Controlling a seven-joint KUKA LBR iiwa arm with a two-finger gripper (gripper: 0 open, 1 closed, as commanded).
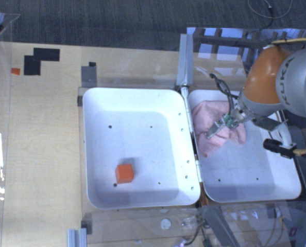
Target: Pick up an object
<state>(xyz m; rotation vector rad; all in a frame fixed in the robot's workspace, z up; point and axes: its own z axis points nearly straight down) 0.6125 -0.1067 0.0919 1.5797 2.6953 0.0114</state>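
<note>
In the left bin (91,138) lies an orange block (124,173), well apart from the pink cloth (207,118).

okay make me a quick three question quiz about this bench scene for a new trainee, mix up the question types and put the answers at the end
1. True or false: the orange block lies in the same bin as the pink cloth.
2. Multiple choice: the gripper is over which thing? A) the orange block B) the pink cloth C) the bare bench
3. Short answer: in the camera view, which part of the left bin holds the orange block?

Key
1. False. The block is in the left bin, the cloth in the right bin.
2. B. The gripper sits over the pink cloth at that bin's upper left.
3. The lower left part, nearer the bottom edge.
</note>
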